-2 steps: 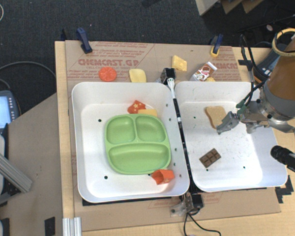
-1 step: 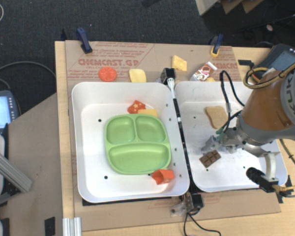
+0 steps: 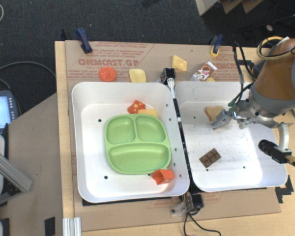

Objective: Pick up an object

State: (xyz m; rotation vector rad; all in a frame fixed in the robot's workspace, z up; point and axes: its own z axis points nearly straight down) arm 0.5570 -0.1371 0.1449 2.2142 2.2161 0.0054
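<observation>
Cardboard covers the tabletop (image 3: 88, 58), printed with red lettering, and two blue clamps (image 3: 83, 40) pin its far edge. On that board beyond the bins lie a red disc (image 3: 107, 74), a pale yellow block (image 3: 137, 75), a yellow wedge (image 3: 179, 63) and a small red-and-white packet (image 3: 203, 72). The left bin (image 3: 83, 132) holds a green divided plate (image 3: 136, 144) near its middle. At the plate's far edge sit a small red piece (image 3: 136, 107) and a yellow piece (image 3: 148, 113), both touching or just beside the rim. An orange block (image 3: 162, 176) rests at the plate's near right corner. A black strip (image 3: 176, 117) runs between the two bins. In the right bin (image 3: 236, 181) a brown chocolate-like bar (image 3: 210, 157) lies flat near the middle, well apart from the arm. Farther back, a tan piece (image 3: 212, 113) lies on the bin floor. The gripper (image 3: 221, 121) hangs just beside that tan piece, at its near right side; I cannot tell whether it is spread or closed, and nothing is seen held in it. The arm (image 3: 278, 82), orange-banded, comes in from the right.
</observation>
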